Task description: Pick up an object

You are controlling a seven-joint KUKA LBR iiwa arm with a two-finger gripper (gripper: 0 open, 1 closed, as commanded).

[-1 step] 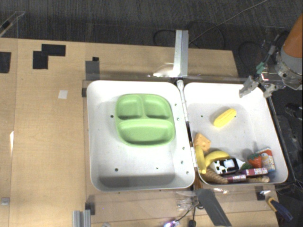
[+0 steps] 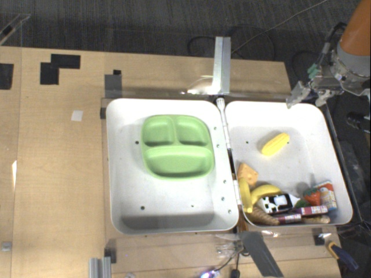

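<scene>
The right bin (image 2: 307,126) holds the loose objects. A yellow corn cob (image 2: 275,144) lies alone near its middle. Along its front edge sit an orange wedge (image 2: 247,172), a banana (image 2: 262,192), a black-and-white toy (image 2: 278,202), a red strawberry-like piece (image 2: 313,197), a small can (image 2: 328,194) and a waffle cone (image 2: 264,216). My gripper (image 2: 306,95) hangs over the bin's back right rim, well behind the corn cob. It is open, with nothing between its fingers.
A green divided plate (image 2: 177,145) lies in the left bin (image 2: 124,201). A metal post (image 2: 222,65) stands behind the wall between the two bins. Cables run over the dark floor at the back right.
</scene>
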